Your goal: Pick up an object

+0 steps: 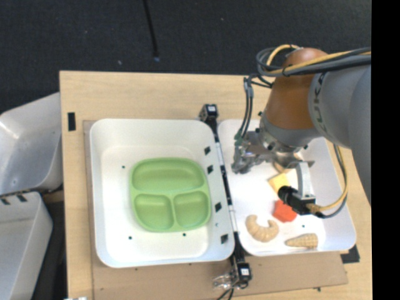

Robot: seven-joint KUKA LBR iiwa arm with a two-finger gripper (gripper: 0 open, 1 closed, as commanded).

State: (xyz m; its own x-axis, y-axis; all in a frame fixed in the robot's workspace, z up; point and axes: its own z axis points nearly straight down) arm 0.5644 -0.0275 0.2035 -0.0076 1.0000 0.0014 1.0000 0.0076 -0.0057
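My gripper point(243, 160) hangs low over the left part of the right bin point(334, 229), close to the wall shared by the two bins. Its wrist, with the orange band, covers the back of that bin. To its right lies a yellow block point(280, 181), partly under the wrist hardware. An orange-red piece point(284, 213) sits just in front of the block. Nearer the front edge lie a beige croissant-shaped piece point(262, 228) and a small ridged beige piece point(302, 240). Nothing shows between the gripper's tips.
The left bin point(100, 167) holds a green divided plate point(170, 194) with three compartments. Black clips point(208, 112) sit along the wall between the bins. Cables loop from the wrist over the right bin's right side.
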